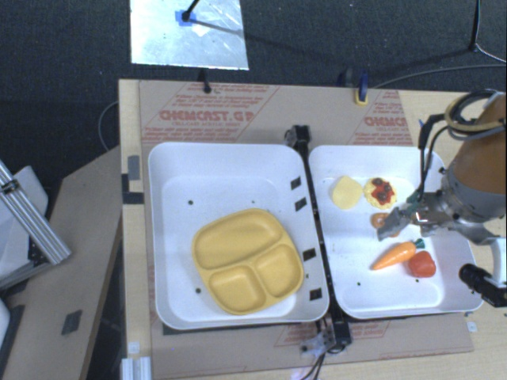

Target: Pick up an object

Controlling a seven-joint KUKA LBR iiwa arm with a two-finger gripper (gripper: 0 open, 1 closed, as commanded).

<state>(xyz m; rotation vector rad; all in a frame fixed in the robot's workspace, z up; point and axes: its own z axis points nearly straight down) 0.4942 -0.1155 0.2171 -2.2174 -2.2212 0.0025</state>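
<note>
While the arm reaches over the right bin [348,291], the gripper [398,218] hangs low above the bin floor, and whether its fingers are spread or pressed together I cannot tell — the dark tips blur into a small brownish object [383,221] just under them. Nothing is visibly pinched, so I judge the grasp as not yet made.

Taking the toy carrot [394,255] as landmark: it lies on the bin floor at a slant, orange tip toward the bin divider, green top toward the arm. A red tomato-like piece [422,265] sits just beside its green end, on the near side. Just beyond the carrot is the brownish object, below the gripper. Farther beyond it lie a pale yellow round piece [346,192] and, beside that, a small round piece with red topping [380,191]. Across the divider from the carrot, the left bin [170,212] bears a yellow compartment tray [248,260].

To do the step well, I would have the fingers straddle one object only — the brownish piece is nearest — and descend squarely, keeping clear of the carrot close by, since a glancing touch could push the target away.

Count: two bins, one tray with three compartments, five small objects in the right bin, one gripper.
</note>
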